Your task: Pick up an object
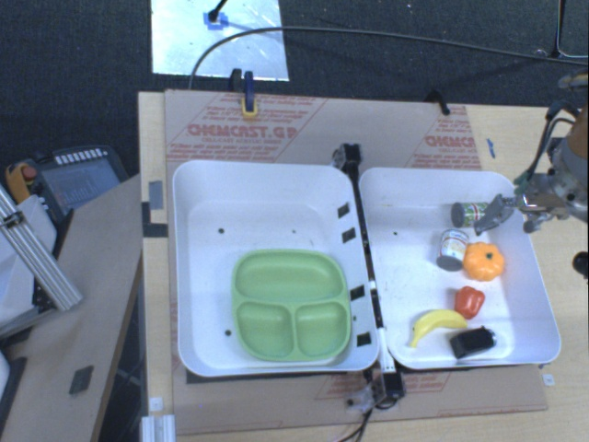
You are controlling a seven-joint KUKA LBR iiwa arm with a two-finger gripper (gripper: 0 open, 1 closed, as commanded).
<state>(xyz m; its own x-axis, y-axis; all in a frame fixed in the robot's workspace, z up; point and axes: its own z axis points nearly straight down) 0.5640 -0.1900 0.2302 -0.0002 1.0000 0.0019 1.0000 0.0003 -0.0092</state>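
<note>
Reaching in from the right edge, the tool sat low over the upper right part of the right bin, its grey fingers pointed left toward a small can lying on its side. Whether the fingers were spread or closed could not be told; they blurred into the can's end, and nothing showed clearly between them.

Contents of the right bin, nearest first:
- lying can, green-labelled, long axis running left to right, one end toward the tool, just beside it or perhaps touching;
- a second can, upright, just below;
- orange pumpkin, touching that can;
- red pepper;
- banana, curved, long axis left to right;
- black block near the front wall.

Left bin: one green divided tray.

Step judged: approach, grasp not yet confirmed. The next move would call for the fingers to straddle the lying can across its short width, then close and lift.
</note>
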